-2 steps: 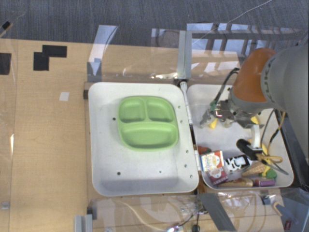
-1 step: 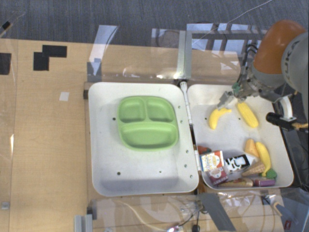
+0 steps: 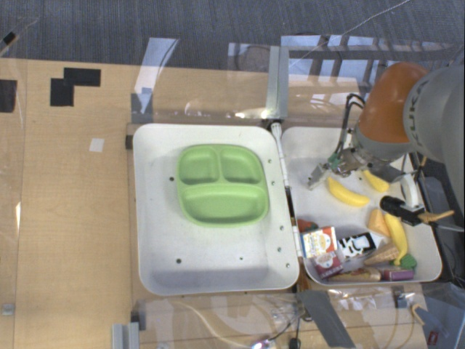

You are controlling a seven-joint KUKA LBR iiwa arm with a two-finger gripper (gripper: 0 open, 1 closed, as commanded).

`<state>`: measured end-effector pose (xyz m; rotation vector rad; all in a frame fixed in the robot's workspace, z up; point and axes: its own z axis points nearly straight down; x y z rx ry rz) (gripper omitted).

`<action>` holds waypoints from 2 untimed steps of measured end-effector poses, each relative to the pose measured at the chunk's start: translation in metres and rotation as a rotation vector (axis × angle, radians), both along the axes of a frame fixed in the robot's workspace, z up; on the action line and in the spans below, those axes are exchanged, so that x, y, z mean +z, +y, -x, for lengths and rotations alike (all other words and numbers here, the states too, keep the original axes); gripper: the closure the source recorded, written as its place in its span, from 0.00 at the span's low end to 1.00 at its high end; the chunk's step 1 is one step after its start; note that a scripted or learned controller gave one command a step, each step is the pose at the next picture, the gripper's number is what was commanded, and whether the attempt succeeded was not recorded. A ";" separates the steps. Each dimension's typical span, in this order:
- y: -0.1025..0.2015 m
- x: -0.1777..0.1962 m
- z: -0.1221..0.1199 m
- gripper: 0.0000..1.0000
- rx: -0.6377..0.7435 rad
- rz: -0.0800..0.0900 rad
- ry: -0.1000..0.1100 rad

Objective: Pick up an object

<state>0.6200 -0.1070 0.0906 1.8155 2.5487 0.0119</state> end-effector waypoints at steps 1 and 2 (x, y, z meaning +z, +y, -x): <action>0.000 0.000 0.000 0.00 0.000 0.000 0.000; 0.002 0.013 -0.003 1.00 0.000 -0.004 -0.008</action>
